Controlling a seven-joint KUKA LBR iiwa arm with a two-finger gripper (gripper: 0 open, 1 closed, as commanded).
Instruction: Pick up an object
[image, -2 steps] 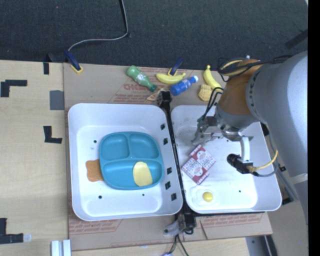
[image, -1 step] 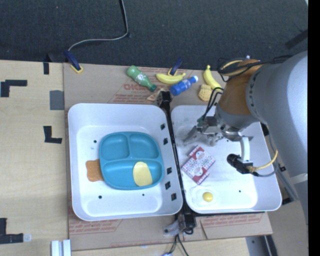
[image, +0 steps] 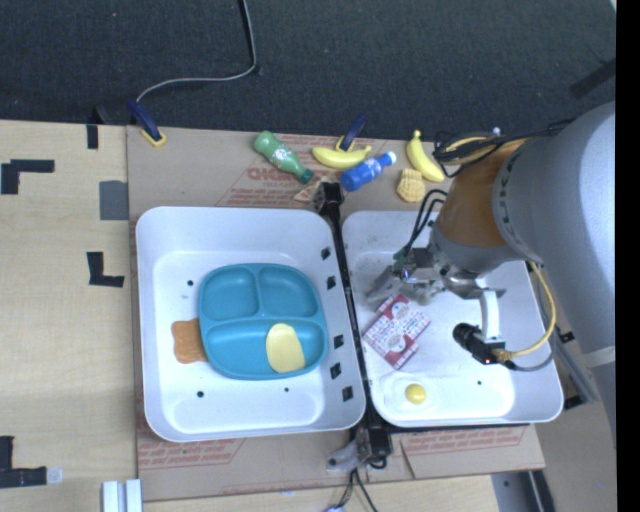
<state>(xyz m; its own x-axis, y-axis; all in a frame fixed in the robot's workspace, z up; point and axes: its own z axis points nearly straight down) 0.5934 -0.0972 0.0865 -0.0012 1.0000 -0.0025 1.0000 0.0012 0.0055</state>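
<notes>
Now, at this moment:

Arm (image: 560, 190): reached in from the right, bent low over the right bin (image: 530, 405), orange band turned to the far side.

Gripper (image: 392, 285): pointed down and left into the right bin, near the bin's left wall; tip seen just above the far corner of the red-and-white packet (image: 396, 330).

Tool state: could not be judged as released or clenched, because the tip looked small and blurred; nothing seen held.

Task's thing: most likely the red-and-white packet, lying flat on the right bin's floor, left of centre, just near of the gripper tip.

Other things in right bin: small yellow piece (image: 415, 394) at the near side, well apart from the gripper.

Left bin (image: 165, 400): blue divided plate (image: 262, 320) with a yellow oval piece (image: 285, 348) in its near right compartment; an orange-brown piece (image: 186, 341) touching the plate's left edge.

Beyond the bins, far side: green bottle (image: 281, 156), two bananas (image: 340, 155), blue bottle (image: 366, 171), a yellow piece (image: 410, 184).

Risk one: flat, thin packet, probably hard to get between two jaws; could slide along the smooth floor instead of lifting.

Risk two: grasp on one corner only, so packet could slip out or swing during the lift.

Risk three: tip close to the wall between the bins, so a push could jam the packet there.
</notes>
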